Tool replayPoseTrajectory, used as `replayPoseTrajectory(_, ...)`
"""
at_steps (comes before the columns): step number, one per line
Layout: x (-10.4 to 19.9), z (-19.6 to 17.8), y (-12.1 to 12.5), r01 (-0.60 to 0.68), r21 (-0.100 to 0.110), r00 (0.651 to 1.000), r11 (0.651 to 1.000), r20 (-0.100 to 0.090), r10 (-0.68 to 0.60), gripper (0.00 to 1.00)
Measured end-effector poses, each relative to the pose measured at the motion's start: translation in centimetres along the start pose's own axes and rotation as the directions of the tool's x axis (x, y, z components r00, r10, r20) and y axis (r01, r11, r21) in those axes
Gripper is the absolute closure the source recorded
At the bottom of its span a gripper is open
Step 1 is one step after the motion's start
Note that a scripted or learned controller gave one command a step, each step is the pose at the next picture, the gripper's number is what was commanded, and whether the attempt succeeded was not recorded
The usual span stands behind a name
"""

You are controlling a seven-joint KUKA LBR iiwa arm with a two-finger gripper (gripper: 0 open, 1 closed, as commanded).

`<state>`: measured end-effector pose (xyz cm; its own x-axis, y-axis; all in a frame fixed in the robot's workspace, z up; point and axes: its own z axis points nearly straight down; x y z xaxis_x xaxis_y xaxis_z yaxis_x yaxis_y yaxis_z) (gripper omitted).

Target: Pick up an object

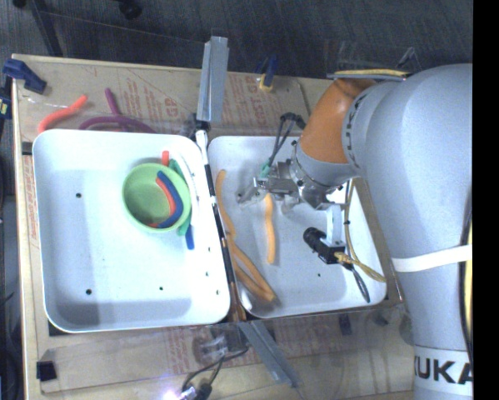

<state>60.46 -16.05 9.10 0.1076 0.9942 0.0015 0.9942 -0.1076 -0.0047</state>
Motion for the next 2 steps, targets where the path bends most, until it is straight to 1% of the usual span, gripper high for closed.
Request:
replayPoseTrajectory(1,0.0,-1.0,0.0,0.002,0.001,1.000,1.000,0.000,-0.002,1.00)
replayPoseTrajectory(2,2.9,-9.3,1.5,0.200,-0.003,0.980,0.980,0.002,-0.200,1.00)
